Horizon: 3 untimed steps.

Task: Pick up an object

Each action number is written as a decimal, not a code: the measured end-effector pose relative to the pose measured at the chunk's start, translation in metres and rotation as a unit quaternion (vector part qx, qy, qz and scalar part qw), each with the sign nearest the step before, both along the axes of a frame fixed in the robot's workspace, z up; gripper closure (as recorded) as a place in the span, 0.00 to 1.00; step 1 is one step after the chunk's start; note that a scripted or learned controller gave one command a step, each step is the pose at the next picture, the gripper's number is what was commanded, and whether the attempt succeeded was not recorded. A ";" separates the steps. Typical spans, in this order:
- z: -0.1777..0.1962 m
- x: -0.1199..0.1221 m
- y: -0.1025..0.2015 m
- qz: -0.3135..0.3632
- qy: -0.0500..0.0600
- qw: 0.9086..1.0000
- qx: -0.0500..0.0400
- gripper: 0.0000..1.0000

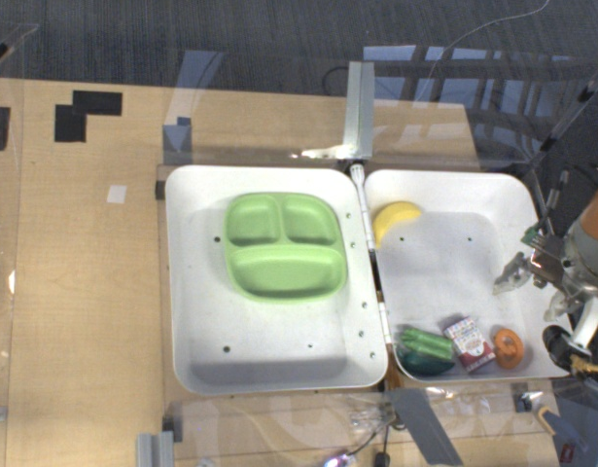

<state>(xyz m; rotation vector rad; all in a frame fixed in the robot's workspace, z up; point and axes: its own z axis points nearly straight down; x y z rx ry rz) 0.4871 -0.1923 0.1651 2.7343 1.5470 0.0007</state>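
Pincer [535,282] sits at right bin's [444,197] right edge w/ fingers spread, gripping nothing. Yellow banana [395,219] lies far-left in that bin; green item [424,349], small carton [470,343] & orange fruit [509,346] along near wall. Green divided plate [283,245] in left bin [196,290].
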 end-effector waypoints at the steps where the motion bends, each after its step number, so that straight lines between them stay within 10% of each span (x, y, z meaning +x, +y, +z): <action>1: 0.120 0.023 0.020 -0.076 -0.002 0.997 0.000 0.00; 2: -0.017 0.001 -0.003 -0.120 0.001 0.993 0.000 0.00; 3: 0.067 0.001 -0.008 -0.139 -0.001 0.990 0.000 0.00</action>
